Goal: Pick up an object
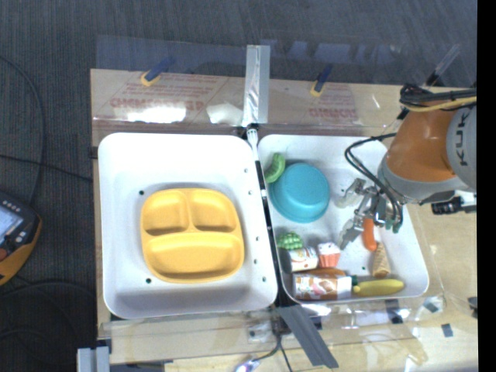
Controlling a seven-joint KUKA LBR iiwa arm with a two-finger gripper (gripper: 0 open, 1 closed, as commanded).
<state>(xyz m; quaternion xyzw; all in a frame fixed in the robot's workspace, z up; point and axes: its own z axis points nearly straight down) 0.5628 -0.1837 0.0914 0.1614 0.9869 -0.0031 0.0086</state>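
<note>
Orange-banded arm (422, 157) reaching in from right of frame, gripper (363, 217) low in right bin (415, 263), just above/touching small carrot (370, 237). Fingers apart, nothing clamped btwn them afaict. Blue bowl (302, 192) upper left of that bin, banana (378, 287) along bottom edge. Yellow tray (191, 233) centre of left bin (116, 208).

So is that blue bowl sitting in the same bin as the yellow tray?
No, the blue bowl sits in the right bin, while the yellow tray lies alone in the left bin.
</note>
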